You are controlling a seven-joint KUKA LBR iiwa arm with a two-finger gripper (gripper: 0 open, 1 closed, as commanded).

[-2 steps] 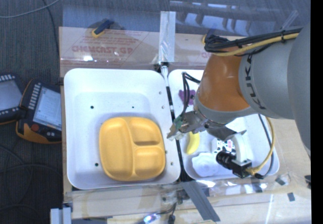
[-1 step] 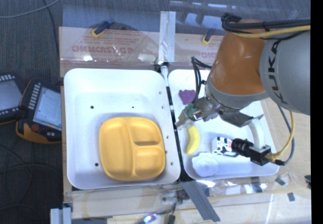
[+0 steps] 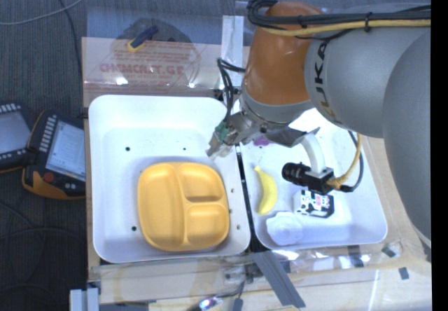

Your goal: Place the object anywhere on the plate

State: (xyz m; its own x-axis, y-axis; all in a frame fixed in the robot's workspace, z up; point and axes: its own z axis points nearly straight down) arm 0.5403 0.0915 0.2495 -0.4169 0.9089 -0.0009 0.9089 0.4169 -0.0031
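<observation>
metal brackets of the bench frame [image 3: 274, 280] sit closest, at the front edge. just behind them, in the left bin [image 3: 133, 127], the yellow plate [image 3: 184, 203] lies flat w/ three compartments, none of the right bin's things on it. across the divider, in the right bin [image 3: 364, 222], a white lump [image 3: 283, 227] rests at the front wall, and a small printed pack [image 3: 316, 204] is near it, a bit further back. the banana [image 3: 266, 189] lies just beside the divider, lengthwise front to back, near the lump's back edge. task names no specific obj; judging by reach, the banana looks the likeliest pick. further back the gripper [image 3: 222, 140] hangs over the divider btw the bins, tilted toward the left bin, behind the plate's far right corner. can't tell how wide it's open or whether it has anything; a greenish patch shows at its tip but too blurred to read. the banana is to its front-right, clearly apart, not held. so prob. the pick step is yet to be done: next move calls for shifting right & forward over the banana, dropping, closing across its narrow width, then carrying left to the plate. a purple bit [image 3: 261, 140] lies near the wrist. farthest back, a clear sheet [image 3: 147, 68] w/ red lettering.
</observation>
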